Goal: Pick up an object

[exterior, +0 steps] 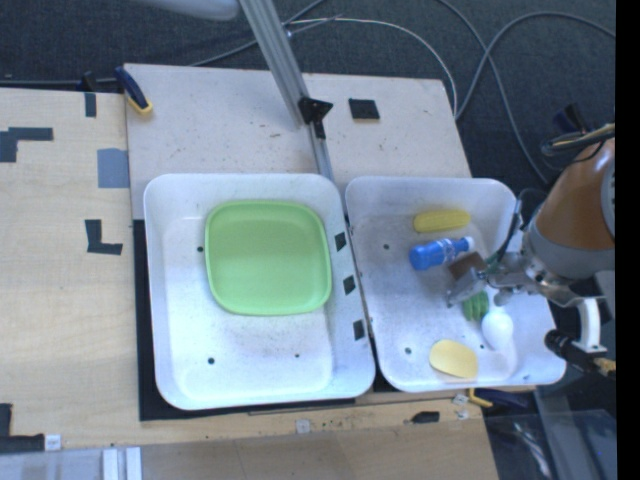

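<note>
From above, two white bins sit side by side on the bench. The left bin (175,368) holds a green plate (268,257). The right bin (395,363) holds a yellow piece (441,220) near the top, a blue bottle (438,253) just under it, a small green thing (476,303), a white egg shape (497,326) and a flat yellow oval (454,358). The arm comes in from the right. Its gripper (468,283) is low in the right bin, between the blue bottle and the green thing. I cannot tell if it is open or closed, or if it holds anything
</note>
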`<state>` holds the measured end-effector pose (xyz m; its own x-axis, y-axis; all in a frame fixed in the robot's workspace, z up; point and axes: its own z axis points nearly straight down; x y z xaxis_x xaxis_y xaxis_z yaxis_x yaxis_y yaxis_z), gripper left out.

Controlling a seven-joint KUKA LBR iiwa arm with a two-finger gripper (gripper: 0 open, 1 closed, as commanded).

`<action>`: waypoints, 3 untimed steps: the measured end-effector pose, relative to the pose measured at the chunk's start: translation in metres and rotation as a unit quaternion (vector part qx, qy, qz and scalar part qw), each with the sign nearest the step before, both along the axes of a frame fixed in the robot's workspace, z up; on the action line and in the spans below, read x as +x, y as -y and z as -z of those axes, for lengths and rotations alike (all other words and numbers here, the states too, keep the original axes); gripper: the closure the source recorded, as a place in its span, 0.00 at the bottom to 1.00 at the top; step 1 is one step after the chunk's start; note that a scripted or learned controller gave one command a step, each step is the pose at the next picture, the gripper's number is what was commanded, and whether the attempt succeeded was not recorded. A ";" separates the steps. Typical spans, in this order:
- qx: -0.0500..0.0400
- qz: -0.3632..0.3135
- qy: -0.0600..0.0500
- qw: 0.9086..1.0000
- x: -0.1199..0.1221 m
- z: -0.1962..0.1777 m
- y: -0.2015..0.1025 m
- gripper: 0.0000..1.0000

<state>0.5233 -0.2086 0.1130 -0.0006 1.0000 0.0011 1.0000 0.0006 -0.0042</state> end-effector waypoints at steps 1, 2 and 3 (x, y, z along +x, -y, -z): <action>0.000 0.000 0.001 1.000 0.001 -0.012 0.000 1.00; -0.001 0.000 0.004 1.000 -0.001 -0.073 0.001 1.00; -0.001 0.000 0.004 1.000 0.000 -0.125 0.001 1.00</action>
<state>0.5234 -0.2094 0.2377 -0.0007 1.0000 -0.0010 1.0000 0.0007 0.0030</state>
